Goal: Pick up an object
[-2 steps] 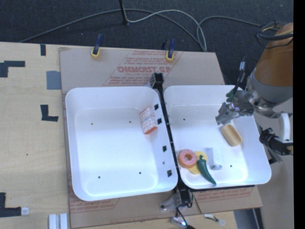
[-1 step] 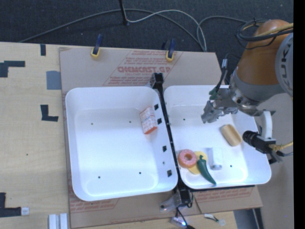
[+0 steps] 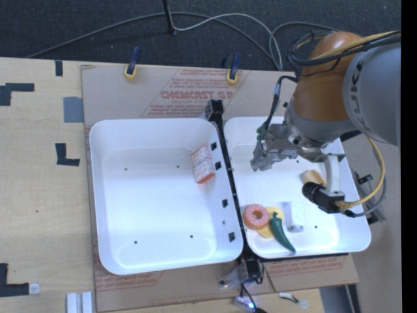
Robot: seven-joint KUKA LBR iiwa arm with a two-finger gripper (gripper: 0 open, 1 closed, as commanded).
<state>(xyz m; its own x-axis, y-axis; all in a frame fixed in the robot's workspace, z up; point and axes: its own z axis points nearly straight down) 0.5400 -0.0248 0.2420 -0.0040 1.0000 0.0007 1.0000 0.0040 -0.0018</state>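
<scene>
1. Gripper [image 3: 264, 158] hangs over the right bin [image 3: 244, 134]; its grasp can't be told from here.
2. Doughnut [image 3: 255, 216] and green pepper [image 3: 280, 231] lie touching near that bin's front.
3. A small, perhaps orange-and-white, carton [image 3: 203, 165] rests in the left bin [image 3: 104, 142].

A robotics lab: clamped cardboard [image 3: 195, 96] (taped bench [image 3: 39, 175]), trailing cables [image 3: 215, 21].

A small orange-and-white box [image 3: 202, 164] lies tilted at three o'clock in the left bin [image 3: 111, 240], near its dividing wall.
</scene>
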